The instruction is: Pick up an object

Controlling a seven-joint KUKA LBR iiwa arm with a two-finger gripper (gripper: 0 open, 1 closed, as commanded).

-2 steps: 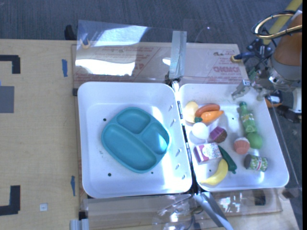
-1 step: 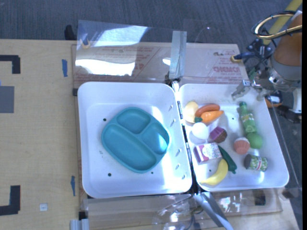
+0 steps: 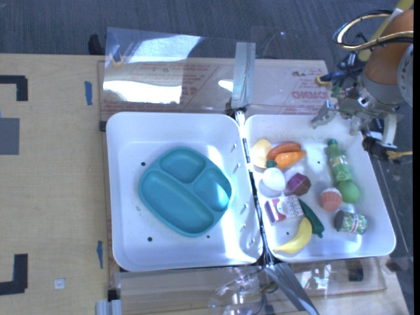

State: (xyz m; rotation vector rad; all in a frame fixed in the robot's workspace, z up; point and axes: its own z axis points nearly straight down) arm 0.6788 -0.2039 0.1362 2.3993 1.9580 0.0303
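The right bin holds several toy foods: a green bottle, a lime, a pink ball, a small can, a banana, a carrot, a white egg, a purple piece and a red-and-white carton. My gripper hangs over the bin's far right corner, above and beyond the green bottle, with the orange-banded wrist behind it. I see nothing held in it.
The left bin carries a teal divided plate. A clear plastic sheet and a metal upright stand behind the bins. Cables loop around the arm at the top right.
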